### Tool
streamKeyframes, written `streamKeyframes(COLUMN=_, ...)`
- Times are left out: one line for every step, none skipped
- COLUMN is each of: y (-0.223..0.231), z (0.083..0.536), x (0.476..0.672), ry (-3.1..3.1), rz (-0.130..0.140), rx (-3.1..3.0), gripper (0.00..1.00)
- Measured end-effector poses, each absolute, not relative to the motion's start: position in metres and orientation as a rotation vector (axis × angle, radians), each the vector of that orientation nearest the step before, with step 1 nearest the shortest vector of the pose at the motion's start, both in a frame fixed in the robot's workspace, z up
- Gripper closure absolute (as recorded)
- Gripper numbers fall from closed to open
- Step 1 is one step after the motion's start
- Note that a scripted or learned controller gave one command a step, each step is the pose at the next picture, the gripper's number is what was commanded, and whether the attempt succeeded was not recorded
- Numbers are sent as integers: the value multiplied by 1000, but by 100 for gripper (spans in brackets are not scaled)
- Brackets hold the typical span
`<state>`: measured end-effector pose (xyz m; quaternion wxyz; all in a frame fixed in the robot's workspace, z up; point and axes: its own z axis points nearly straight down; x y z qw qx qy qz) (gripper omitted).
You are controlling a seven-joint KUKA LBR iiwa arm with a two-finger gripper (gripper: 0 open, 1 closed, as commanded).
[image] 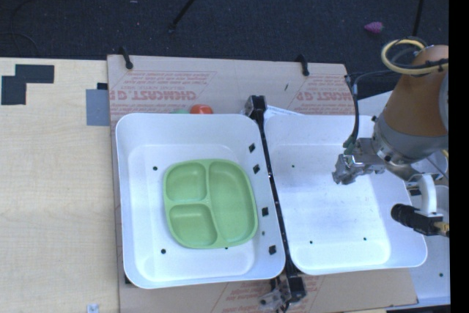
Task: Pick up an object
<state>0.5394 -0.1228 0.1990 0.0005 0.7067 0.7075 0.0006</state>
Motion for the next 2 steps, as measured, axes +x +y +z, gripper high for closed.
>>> streamKeyframes(y=-124, z=224, x=540, ry=2223, rz=1, rx=2220, gripper=100)
streamKeyframes(y=-62, z=218, x=544, ry=2230, rz=0, rx=2219, gripper=100)
